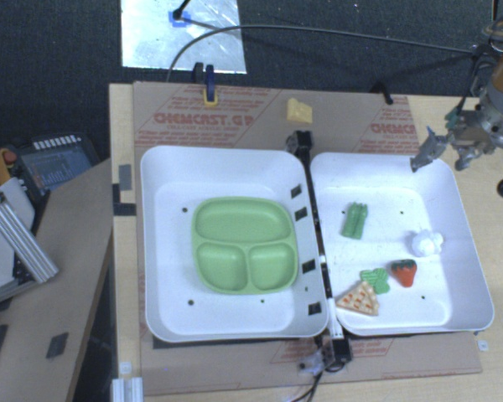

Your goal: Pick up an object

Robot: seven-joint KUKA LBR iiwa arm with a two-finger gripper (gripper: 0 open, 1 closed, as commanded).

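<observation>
The right bin (453, 224) holds a green ridged piece (355, 220), a white lump (425, 243), a red strawberry (404, 272), a small green leafy piece (374, 280) and a pizza slice (358, 299). My gripper (444, 152) hangs at the far right, above the bin's back right corner, apart from all of these. Its two fingers are spread, with nothing between them.
The left bin (163, 224) carries a green divided plate (241, 244). A yellow block (299, 110) lies on the cardboard behind the bins. A clamp (208, 85) and cables sit at the back, and a metal rail (17, 233) stands at the left.
</observation>
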